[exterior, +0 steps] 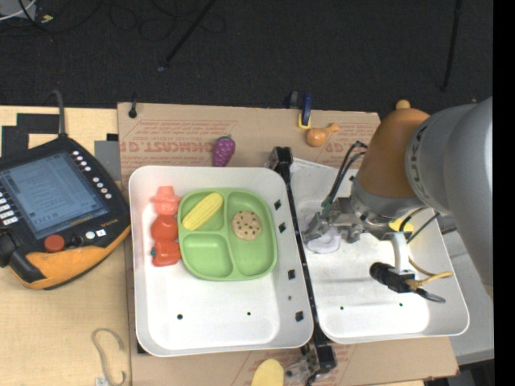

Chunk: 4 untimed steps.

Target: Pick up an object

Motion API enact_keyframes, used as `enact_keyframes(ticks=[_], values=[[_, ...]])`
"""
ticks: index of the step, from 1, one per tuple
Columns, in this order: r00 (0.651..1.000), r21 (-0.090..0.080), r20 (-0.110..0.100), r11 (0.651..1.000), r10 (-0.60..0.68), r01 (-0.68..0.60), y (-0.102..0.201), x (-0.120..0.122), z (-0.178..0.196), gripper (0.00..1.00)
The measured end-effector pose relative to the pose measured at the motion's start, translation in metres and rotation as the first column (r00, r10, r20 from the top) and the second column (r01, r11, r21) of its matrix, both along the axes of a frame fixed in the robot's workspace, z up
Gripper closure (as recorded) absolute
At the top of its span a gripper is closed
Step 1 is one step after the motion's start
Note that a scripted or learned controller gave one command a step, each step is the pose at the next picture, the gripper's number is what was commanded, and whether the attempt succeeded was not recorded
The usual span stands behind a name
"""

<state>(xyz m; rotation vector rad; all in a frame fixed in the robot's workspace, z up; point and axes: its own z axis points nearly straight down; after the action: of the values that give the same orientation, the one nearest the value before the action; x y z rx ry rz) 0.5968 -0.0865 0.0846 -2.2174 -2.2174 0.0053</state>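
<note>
My gripper (320,230) is down in the right bin (386,320), near its left wall. Right beneath it lies a small pale, lavender-tinted thing (326,245), touching or nearly touching the gripper; the wrist hides part of it. In the left bin (209,328) sits a green divided plate (211,257) with a yellow corn cob (201,210) in one compartment and a chocolate-chip cookie (246,225) in another. A red toy figure (165,227) lies along the plate's left side.
On the cardboard behind the bins lie a purple grape bunch (224,149) and a small orange gourd-like toy (320,135). A teach pendant (56,207) rests on the bench at the left. A yellow object (268,371) sits at the front edge.
</note>
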Motion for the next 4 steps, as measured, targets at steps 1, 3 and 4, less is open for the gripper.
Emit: enact_keyframes(ticks=[1, 3, 4], values=[[1.000, 0.000, 0.001, 1.000, -0.006, 0.006, -0.002, 0.000, 0.012, 1.00], [1.000, -0.002, 0.008, 1.000, -0.013, 0.013, -0.019, 0.002, 0.106, 1.00], [1.000, -0.002, 0.008, 1.000, -0.007, 0.007, -0.021, 0.003, 0.145, 1.00]])
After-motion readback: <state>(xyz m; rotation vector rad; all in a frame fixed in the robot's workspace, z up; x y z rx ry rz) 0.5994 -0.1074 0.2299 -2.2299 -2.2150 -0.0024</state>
